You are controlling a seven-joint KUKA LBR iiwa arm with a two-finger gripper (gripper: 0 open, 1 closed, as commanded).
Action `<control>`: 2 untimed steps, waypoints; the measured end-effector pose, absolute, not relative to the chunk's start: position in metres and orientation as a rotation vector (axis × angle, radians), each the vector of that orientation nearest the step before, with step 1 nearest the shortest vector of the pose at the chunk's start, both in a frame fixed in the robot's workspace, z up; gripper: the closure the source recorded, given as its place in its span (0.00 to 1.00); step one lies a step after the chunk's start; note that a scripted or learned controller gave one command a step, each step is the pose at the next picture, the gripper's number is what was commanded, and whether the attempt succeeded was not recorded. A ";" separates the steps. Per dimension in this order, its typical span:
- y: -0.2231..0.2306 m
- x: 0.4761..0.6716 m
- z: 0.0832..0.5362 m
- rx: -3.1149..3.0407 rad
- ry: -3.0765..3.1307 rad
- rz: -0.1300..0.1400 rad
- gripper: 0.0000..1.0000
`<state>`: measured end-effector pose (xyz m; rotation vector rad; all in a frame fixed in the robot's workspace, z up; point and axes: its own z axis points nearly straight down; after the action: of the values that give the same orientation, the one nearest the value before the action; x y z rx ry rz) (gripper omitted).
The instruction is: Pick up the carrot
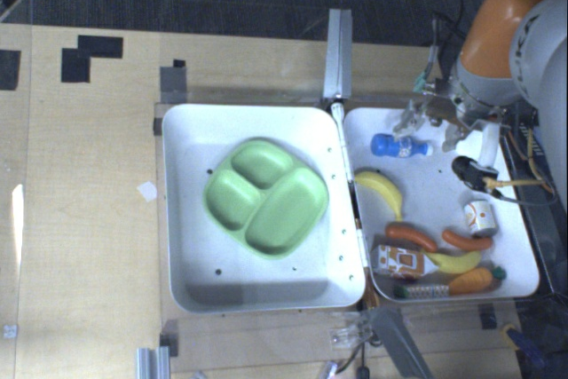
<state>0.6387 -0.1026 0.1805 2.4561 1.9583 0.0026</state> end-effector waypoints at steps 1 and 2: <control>-0.106 0.536 0.089 2.498 1.895 0.015 0.00; -0.089 0.577 0.089 2.601 1.751 0.014 0.00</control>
<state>0.5772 -0.0893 0.0889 2.6006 1.7505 0.0144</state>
